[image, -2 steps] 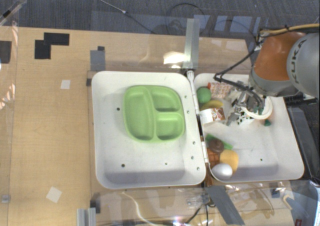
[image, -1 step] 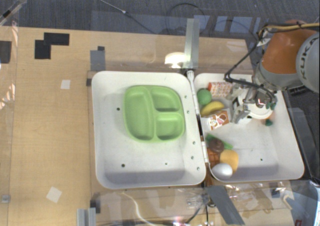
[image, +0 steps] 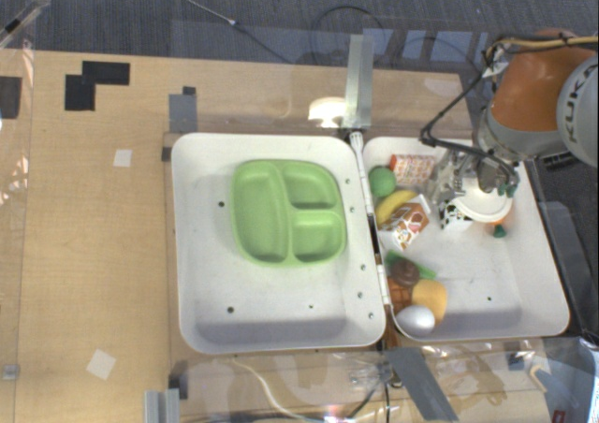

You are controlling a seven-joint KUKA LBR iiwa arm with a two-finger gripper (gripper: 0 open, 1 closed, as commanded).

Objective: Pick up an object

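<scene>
Overhead view of the pick step. The gripper (image: 465, 189) hangs low over the right bin (image: 524, 309), at about 1 o'clock within that bin, with the grey arm (image: 538, 98) and its orange band reaching in from 3 o'clock. Whether the fingers are open or closed cannot be told here, since the wrist body covers them. Just beneath sit a white, cup-like item (image: 479, 208) with a black-and-white patch and a small green piece (image: 500, 230) at its 4 o'clock; this is probably the nearest candidate.

Other candidates crowd the bin's 9 o'clock wall: a green ball (image: 380, 182), a yellow banana (image: 397, 203), a printed carton (image: 413, 168), a second small box (image: 408, 222), a brown lumpy item (image: 403, 271), a yellow-orange rounded fruit (image: 430, 296) and a glossy white egg shape (image: 416, 320).

For a sound grasp, the descent should centre on one item, well apart from its neighbours. The smooth rounded pieces would likely slip from a pinch; the flat-sided cartons offer parallel faces.

The left bin (image: 201, 253) holds a matte green divided tray (image: 285, 212) of moulded plastic, on the pale wooden table (image: 84, 253).
</scene>
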